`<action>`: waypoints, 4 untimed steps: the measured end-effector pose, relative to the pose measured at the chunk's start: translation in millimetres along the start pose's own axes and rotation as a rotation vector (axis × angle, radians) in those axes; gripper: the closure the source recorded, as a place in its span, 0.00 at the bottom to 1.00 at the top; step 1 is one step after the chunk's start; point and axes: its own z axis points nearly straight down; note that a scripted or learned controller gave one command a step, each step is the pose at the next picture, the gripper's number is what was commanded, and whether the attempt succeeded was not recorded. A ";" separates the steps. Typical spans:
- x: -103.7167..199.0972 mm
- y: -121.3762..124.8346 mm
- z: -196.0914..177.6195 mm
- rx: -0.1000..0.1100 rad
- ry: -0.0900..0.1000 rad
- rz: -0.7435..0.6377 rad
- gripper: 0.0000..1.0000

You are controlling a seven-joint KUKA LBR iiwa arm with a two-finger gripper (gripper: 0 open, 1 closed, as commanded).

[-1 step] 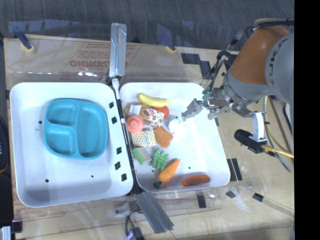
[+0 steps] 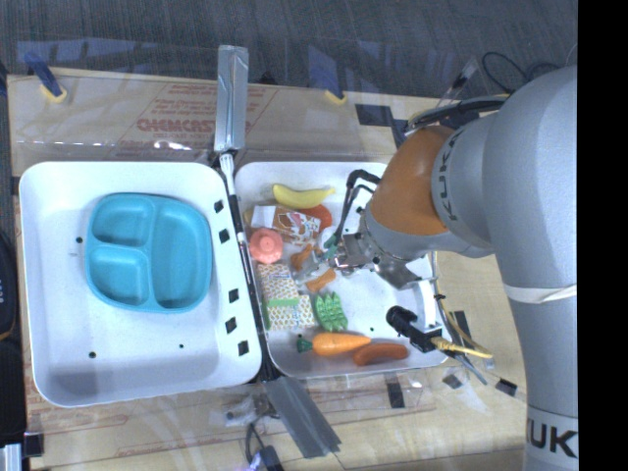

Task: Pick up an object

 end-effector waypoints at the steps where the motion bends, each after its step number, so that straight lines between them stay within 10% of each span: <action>1: -29.8 41.2 -1.1 -0.003 -0.002 -0.286 0.00; 2: -56.6 56.9 -72.1 -0.002 -0.002 -0.191 0.00; 3: 15.2 36.4 0.7 0.002 0.000 -0.152 0.00; 4: 14.8 36.8 -9.5 0.002 0.000 -0.155 1.00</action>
